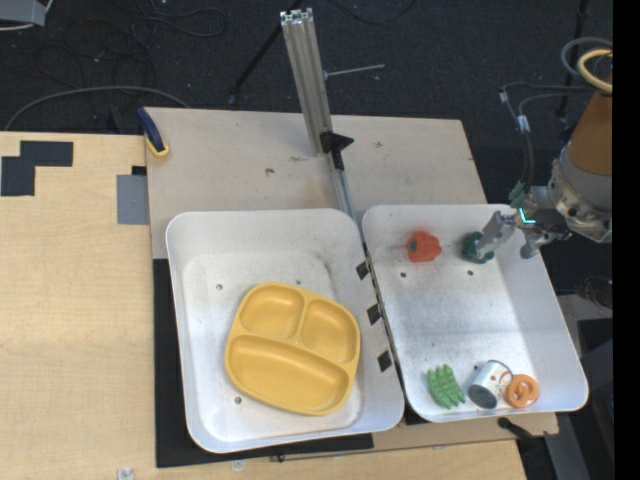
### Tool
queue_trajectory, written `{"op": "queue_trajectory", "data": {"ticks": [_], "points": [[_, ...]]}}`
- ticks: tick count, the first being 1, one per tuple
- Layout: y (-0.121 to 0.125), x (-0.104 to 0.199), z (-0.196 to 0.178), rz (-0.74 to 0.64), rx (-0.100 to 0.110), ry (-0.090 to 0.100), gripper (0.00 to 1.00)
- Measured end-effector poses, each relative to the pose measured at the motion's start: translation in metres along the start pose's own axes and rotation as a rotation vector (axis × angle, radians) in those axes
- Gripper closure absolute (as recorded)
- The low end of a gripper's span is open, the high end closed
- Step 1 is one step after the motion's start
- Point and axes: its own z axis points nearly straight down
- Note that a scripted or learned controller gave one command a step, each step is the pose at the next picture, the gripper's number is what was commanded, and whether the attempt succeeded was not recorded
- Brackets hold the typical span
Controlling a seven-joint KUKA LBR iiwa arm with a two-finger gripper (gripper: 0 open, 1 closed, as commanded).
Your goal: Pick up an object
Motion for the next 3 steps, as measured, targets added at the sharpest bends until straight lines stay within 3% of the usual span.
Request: {"op": "queue_trajectory", "data": {"ticks": [1,3], "points": [[0.0,0.0,-0.001,0.0,-0.002,0.0,0.0],[0.006,0.005,0.09,0.0,0.004,0.001,0.0]]}}
